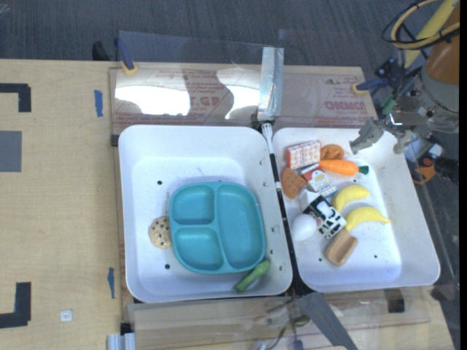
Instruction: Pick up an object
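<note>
Toys crowd the right bin [416, 261]: a carrot [340, 167], two bananas [357, 206] and a small carton [303, 154] lie close together. The gripper [383, 137] hangs over that bin's far right corner, fingers spread apart with nothing between them. A teal plate [217, 226] sits in the left bin [146, 159].

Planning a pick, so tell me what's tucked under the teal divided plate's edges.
A cookie pokes from under the teal divided plate at left; a green vegetable touches its lower right rim. Anything beneath the middle is covered.
</note>
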Controlling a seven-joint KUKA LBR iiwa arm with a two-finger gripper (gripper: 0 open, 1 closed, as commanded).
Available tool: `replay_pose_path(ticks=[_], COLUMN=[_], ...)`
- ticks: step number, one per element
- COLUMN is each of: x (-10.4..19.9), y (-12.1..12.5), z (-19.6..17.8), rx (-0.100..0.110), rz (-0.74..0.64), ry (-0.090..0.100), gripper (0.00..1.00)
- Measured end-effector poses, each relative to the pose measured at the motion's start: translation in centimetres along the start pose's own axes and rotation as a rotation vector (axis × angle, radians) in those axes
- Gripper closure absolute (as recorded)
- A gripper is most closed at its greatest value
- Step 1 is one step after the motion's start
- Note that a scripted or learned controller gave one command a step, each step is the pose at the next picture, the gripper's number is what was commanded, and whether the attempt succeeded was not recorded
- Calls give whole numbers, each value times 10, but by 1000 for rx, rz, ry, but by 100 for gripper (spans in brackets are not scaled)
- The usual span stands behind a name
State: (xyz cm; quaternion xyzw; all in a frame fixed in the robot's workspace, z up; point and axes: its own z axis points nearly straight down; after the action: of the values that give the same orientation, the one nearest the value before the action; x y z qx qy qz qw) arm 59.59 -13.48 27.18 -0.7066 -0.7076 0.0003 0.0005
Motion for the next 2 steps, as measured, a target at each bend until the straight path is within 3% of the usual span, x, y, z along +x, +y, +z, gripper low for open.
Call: replay_pose_path(ticks=[1, 2], x=[18, -1], y=[3, -21], z=[138, 165], rx=[11, -7], rz=[165, 121], ry=[1, 0], gripper=[0, 0])
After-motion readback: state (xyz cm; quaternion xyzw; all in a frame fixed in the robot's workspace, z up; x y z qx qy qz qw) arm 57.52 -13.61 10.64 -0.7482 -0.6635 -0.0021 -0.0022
